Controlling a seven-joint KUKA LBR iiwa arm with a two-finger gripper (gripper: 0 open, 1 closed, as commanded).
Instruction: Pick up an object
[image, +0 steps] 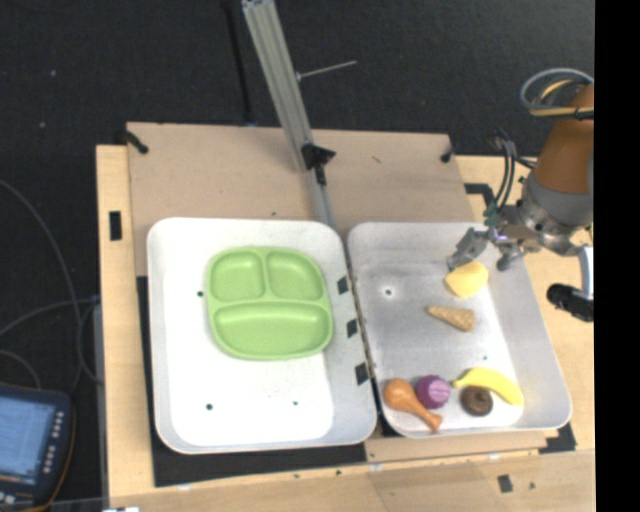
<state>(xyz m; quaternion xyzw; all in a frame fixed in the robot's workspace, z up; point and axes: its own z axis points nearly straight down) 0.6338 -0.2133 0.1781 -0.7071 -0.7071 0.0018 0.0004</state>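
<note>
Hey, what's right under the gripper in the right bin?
A pale yellow wedge-shaped object lies just below the gripper on the right bin floor. Its top edge meets the fingers; whether they grip it is unclear.

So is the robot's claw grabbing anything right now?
Gripper: jaws spread open just above the yellow piece in the right bin, with nothing held between them.

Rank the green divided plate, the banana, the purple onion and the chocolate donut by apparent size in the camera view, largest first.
1. green divided plate
2. banana
3. purple onion and chocolate donut: they look about alike, so I will not rank them.
</note>
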